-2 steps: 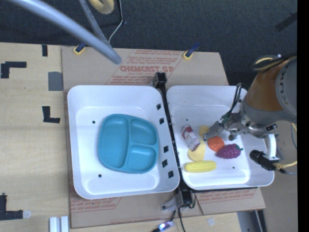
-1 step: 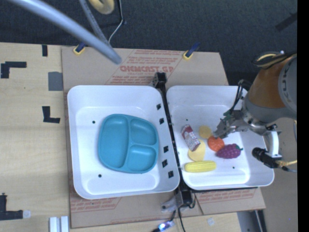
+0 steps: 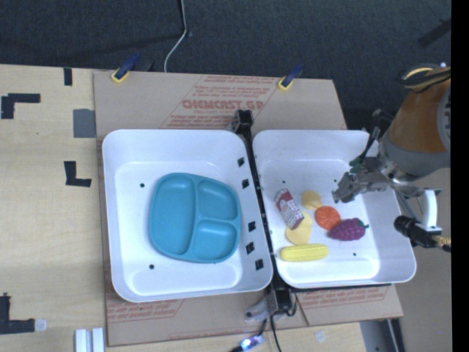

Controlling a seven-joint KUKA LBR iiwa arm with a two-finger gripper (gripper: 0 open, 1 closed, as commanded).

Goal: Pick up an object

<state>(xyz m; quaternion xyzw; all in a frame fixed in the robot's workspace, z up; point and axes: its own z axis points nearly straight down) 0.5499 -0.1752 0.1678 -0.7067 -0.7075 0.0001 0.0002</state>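
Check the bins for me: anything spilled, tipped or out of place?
Nothing stands out. The blue tray lies flat in the left bin; the toy foods, including the corn and grapes, sit inside the right bin.

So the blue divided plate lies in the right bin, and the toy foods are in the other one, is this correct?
Not quite. The camera view shows the blue divided plate in the left bin. The toy foods, such as the corn and grapes, are in the other one, the right bin.
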